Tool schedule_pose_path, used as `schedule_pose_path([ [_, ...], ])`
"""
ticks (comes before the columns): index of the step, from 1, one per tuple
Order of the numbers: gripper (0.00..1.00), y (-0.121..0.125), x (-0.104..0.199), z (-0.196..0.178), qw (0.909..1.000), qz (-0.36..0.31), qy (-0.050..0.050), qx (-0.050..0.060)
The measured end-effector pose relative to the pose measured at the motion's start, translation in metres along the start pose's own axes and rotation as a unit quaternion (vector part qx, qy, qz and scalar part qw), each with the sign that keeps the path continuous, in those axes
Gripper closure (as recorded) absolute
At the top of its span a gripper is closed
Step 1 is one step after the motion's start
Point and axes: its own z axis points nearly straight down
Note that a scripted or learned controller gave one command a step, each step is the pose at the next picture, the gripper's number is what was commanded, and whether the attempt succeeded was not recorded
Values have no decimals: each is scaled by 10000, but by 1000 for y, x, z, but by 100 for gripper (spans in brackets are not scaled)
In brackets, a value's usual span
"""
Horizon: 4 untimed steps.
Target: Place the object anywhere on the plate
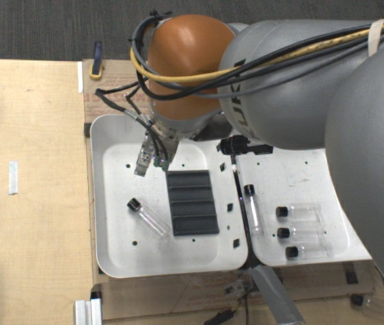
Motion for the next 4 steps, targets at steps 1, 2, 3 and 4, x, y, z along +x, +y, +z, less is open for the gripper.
schedule_pose_path([
  [1,100,-51,75,12,9998,-193,13,10],
  [2,0,-51,75,12,9998,-194,13,10],
  [3,0,-23,62,94,9481,-3180,16,-2],
  [4,0,-6,14,64,9940,-1098,-2,-5],
])
